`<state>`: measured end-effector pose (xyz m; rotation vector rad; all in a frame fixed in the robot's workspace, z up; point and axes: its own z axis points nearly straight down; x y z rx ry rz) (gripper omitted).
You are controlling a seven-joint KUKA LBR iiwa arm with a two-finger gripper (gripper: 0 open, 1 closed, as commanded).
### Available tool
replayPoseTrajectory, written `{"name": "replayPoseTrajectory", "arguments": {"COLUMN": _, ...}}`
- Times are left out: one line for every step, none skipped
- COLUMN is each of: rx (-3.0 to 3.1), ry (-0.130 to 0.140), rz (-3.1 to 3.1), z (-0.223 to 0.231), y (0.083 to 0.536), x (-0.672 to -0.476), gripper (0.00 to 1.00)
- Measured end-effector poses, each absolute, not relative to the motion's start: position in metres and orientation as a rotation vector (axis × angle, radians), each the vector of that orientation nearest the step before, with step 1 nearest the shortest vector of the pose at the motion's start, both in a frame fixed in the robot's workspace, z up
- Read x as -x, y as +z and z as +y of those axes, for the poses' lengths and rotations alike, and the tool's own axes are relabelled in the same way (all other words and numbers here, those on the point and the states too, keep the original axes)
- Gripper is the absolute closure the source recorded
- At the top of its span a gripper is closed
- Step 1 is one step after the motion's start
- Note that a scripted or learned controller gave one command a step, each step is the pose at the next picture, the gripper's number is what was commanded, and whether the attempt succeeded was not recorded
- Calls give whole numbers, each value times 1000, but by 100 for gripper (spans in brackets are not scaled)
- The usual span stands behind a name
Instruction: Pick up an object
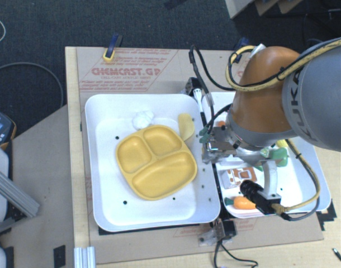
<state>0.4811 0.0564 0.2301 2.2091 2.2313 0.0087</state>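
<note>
Yellow three-compartment plastic plate

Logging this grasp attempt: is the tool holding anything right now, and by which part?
Cannot tell. The arm hangs over the right bin and hides whatever sits under it.

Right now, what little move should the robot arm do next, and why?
Probably go straight down a little, though that is a guess. The arm hangs over the right bin, where a small orange piece and a green piece lie. The yellow divided plate sits in the left bin, farther away.
</note>
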Motion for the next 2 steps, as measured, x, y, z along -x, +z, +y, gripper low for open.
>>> {"name": "replayPoseTrajectory", "arguments": {"rx": -2208, "ry": 14, "rz": 2229, "z": 138, "y": 308, "x": -480, "gripper": 100}}
{"name": "replayPoseTrajectory", "arguments": {"rx": -2230, "ry": -13, "rz": 2221, "z": 93, "y": 209, "x": -478, "gripper": 100}}
